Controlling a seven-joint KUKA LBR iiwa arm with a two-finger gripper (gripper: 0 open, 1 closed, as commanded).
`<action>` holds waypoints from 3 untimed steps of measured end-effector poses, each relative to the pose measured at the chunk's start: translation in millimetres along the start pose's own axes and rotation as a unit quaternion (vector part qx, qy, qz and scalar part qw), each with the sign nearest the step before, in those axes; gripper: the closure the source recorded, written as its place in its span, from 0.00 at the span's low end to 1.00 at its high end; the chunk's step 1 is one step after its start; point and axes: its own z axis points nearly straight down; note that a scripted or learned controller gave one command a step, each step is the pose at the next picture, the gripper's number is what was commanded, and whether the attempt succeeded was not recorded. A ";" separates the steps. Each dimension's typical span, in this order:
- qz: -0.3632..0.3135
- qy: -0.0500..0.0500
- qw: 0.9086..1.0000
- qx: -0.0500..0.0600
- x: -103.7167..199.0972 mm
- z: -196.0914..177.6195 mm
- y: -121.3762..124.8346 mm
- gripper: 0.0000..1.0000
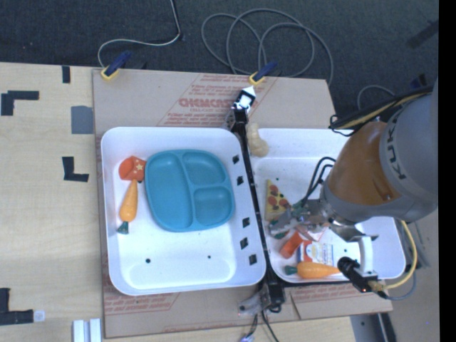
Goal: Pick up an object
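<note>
End effector [299, 219], grip state unclear, over right bin [388, 262] on cardboard-covered bench [206, 98].

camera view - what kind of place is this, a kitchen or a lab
Most likely a robot lab test bench: a grey arm reaches over two white bins of toy food, set on cardboard, with loose cables on dark carpet.

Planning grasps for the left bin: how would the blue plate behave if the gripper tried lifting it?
The blue plate looks like rigid moulded plastic, so probably stiff and light. It lies flat and wide, so the rim is likely the only pinchable part. Its smooth surface may slip.
</note>
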 end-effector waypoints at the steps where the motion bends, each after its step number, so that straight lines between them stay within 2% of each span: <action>1: 0.001 0.001 1.000 0.007 -79.0 -80.5 13.0 0.00; 2: -0.001 0.003 1.000 0.009 -22.9 -19.6 64.7 0.00; 3: -0.001 0.002 1.000 0.007 -2.2 14.7 104.3 0.00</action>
